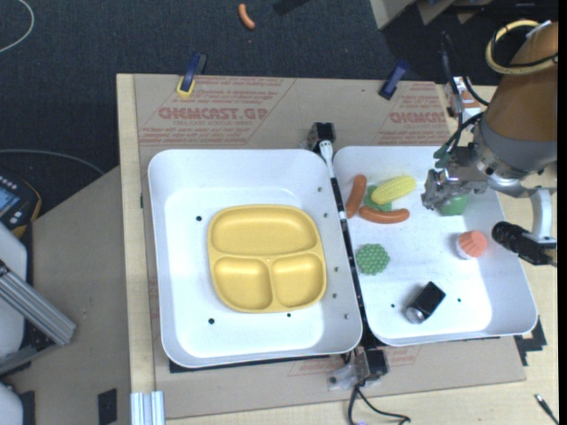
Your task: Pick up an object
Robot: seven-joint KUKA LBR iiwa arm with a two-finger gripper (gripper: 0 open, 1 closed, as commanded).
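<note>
Bench board reads "CHEMCAST GP" in red along its far edge. Gripper [440,190] is low over the right bin [496,312], near its far right side, on a green object [454,204]; finger state cannot be told. Left bin [168,237] holds a yellow divided tray [265,257] at centre.

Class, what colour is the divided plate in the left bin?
Yellow: the divided plate shows plainly in the camera view.

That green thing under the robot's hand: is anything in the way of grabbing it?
Nothing visible blocks it. The gripper sits right over the green object in the right bin; the corn cob lies apart to its left.
</note>
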